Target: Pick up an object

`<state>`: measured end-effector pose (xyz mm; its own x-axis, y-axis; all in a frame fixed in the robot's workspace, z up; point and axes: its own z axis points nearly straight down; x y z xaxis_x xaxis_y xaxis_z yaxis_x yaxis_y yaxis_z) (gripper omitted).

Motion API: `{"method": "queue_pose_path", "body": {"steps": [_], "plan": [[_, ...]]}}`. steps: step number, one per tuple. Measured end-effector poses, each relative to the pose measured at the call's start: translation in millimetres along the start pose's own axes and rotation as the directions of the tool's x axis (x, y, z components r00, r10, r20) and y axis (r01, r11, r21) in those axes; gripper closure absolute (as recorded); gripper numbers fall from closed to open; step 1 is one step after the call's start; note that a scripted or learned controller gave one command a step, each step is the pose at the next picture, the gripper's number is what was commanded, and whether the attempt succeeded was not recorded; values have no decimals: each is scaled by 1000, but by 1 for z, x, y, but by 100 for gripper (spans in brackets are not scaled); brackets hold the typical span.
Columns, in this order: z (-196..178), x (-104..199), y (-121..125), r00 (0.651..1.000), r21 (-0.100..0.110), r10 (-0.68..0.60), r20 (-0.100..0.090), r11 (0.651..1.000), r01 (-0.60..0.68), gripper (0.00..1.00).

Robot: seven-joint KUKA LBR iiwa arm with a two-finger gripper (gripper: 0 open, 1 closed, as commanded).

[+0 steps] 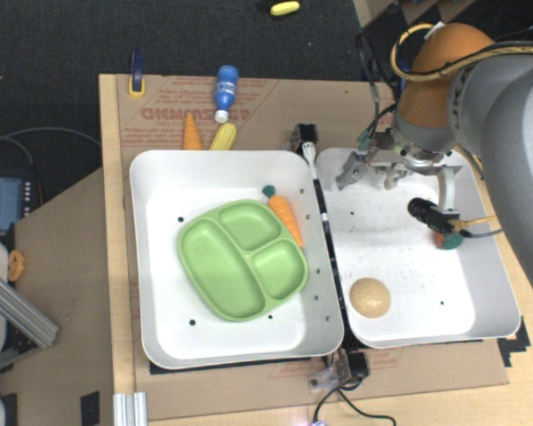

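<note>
Tan rounded lump (370, 297): lay in the right bin (480, 313), near that bin's front left corner, apart from its walls. It was the only loose item on that bin's speckled floor.

Left bin (155, 264): held a green divided plate (242, 259) with three compartments, set at an angle near the middle. None of the compartments held anything. An orange toy carrot (286, 219) lay against the plate's back right rim, its dark green tip pointing toward the far wall.

Gripper (369, 177): stood over the back left part of the right bin, close to the far wall and well apart from the tan lump. Its jaws were spread wide, with nothing between them.

Cardboard sheet (275, 96) behind the bins: bore a blue-and-white bottle (225, 91), a small orange piece (191, 133) and a yellow corn-like piece (223, 136), the last two just beside the left bin's far rim.

Dark floor beyond: one yellow object (285, 8).
</note>
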<state>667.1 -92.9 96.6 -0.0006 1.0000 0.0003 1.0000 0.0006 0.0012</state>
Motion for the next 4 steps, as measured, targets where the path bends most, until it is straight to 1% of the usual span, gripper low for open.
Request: {"method": "queue_pose_path", "body": {"steps": [1, 2, 3, 4], "plan": [[-11, 0, 1, 1000, -4, 0, 0, 1000, 0, 100], [-10, 0, 1, 1000, -3, 0, 0, 1000, 0, 0], [-34, -138, -38, 1000, -2, 13, 8, 1000, -13, 0], [15, -72, 1, 1000, -1, -5, -1, 1000, 5, 0]]}}
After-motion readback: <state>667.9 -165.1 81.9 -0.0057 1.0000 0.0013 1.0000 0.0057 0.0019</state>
